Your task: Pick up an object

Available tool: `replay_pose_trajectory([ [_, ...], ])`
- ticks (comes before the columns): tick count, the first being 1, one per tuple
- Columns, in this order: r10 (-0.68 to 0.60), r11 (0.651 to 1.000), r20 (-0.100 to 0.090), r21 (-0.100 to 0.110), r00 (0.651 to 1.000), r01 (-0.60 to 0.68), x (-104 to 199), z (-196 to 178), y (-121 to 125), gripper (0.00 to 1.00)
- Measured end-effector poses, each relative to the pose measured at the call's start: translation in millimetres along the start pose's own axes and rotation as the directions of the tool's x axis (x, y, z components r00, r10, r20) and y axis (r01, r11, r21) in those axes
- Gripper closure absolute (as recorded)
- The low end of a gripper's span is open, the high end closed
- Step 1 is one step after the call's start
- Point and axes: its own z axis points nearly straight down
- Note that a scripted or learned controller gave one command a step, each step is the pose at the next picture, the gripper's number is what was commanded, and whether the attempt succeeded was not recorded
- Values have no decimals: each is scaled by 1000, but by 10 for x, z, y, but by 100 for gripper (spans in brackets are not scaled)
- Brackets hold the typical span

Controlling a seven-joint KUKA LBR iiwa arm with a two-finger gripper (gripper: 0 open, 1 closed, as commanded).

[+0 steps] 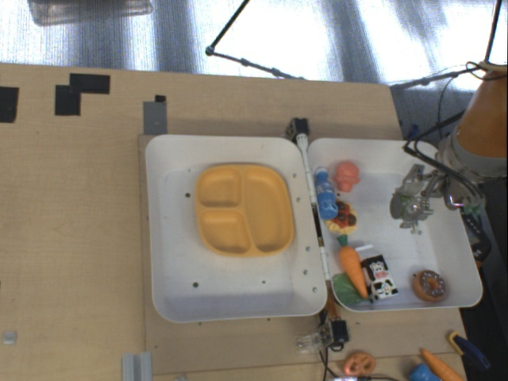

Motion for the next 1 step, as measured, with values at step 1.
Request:
replay_pose_trajectory([
  [1, 128, 992, 0, -1, 992, -128, -35, -335, 609, 100],
])
